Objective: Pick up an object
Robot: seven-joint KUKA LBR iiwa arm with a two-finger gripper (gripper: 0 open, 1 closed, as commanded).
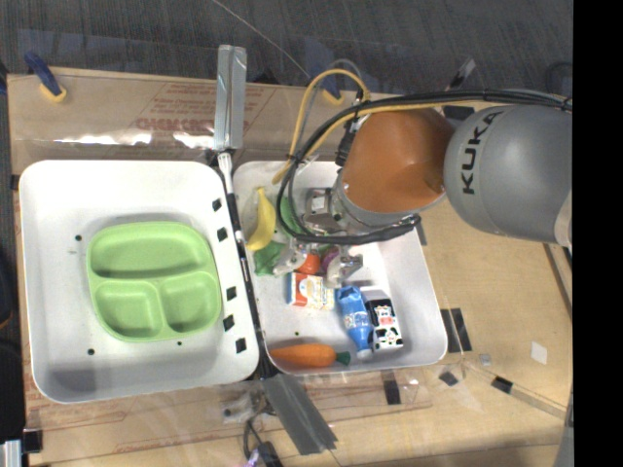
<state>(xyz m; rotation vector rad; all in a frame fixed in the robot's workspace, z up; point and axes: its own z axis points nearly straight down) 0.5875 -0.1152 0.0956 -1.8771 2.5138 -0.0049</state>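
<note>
Nearest the viewer, a smooth orange carrot (pixel 304 355) with a green stub end lies along the front wall of the right bin (pixel 428 334). Just behind it stand a blue bottle (pixel 354 319) and a small black-and-white carton (pixel 384 326), side by side, with a red-and-white carton (pixel 310 289) to their left. A curved yellow banana (pixel 263 221) rests against the bin's left wall. The grey arm (pixel 506 168) reaches in from the right, its orange band (pixel 394 161) over the bin's middle and the gripper (pixel 326 251) pointing down among the objects; whether it is open or closed cannot be told. The left bin (pixel 49 261) holds a matte green three-compartment tray (pixel 153 278). Both bins are shallow white plastic.
</note>
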